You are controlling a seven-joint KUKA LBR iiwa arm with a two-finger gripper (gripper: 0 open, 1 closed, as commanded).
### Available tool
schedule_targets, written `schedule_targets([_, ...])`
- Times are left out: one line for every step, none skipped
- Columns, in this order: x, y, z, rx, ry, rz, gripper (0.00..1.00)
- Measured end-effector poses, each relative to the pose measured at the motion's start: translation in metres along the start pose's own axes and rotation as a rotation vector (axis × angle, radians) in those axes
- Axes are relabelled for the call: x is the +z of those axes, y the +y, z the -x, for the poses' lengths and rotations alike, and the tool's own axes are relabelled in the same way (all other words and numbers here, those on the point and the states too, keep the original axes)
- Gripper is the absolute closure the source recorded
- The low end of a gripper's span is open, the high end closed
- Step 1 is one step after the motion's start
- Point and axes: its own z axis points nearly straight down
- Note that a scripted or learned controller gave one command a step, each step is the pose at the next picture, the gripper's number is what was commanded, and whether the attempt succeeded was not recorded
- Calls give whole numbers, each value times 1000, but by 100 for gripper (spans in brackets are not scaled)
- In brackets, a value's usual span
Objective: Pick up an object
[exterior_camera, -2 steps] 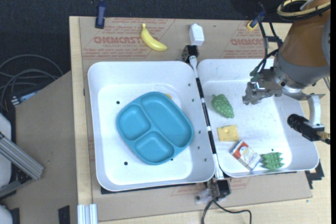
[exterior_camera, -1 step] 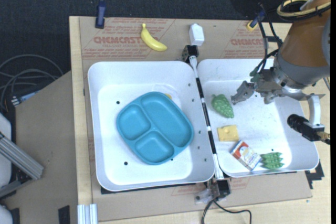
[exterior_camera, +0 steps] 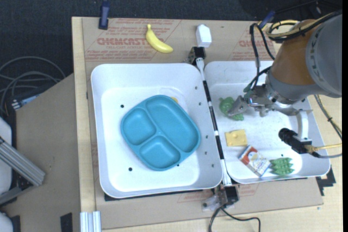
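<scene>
Near the right bin's (exterior_camera: 321, 170) left wall, claw (exterior_camera: 239, 111) touches the green toy (exterior_camera: 227, 104), finger state unclear; off-centre closing could nudge it away.

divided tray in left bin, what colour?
Blue, plain: the tray shows clearly in the camera view.

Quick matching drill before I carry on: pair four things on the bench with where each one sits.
Things:
1. blue three-compartment plastic tray
2. yellow plastic banana
3. flat yellow cheese-like square
4. green leafy toy

Places:
A. on the cardboard, behind the bins
B. right bin, by the pincer
C. left bin
D. right bin, near its middle

Pairs: 1-C, 2-A, 3-D, 4-B
</scene>
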Motion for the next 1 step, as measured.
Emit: schedule_targets([26,-28,-7,0,0,1,0])
